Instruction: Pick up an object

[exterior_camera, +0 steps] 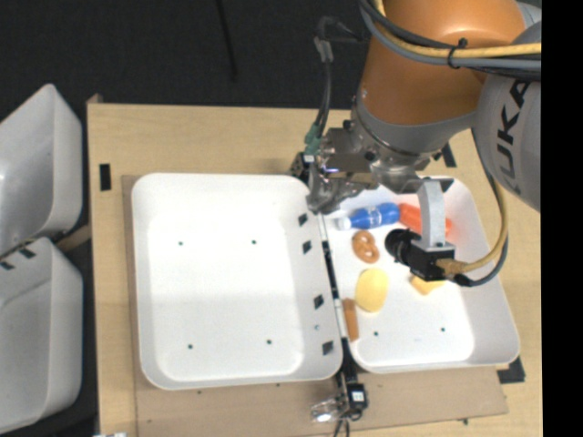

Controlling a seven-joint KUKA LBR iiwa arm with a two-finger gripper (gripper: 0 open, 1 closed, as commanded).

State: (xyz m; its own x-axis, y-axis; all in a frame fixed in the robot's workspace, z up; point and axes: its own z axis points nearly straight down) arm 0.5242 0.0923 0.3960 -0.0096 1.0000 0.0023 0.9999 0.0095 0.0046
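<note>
From my console: arm (428,53) over the right bin (487,335); gripper (321,194) at its upper-left corner, jaw state indiscernible; blue object (373,216), perhaps a bottle, lies just beside it, near a yellow piece (371,290).

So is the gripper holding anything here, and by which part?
Cannot be told: the gripper sits low at the right bin's upper left corner, its tips hidden.

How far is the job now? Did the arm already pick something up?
Nothing looks picked up yet. The tool sits low at the right bin's upper left corner, while the blue item, the brown item and the yellow item lie in it. Grasping and lifting remain.
</note>
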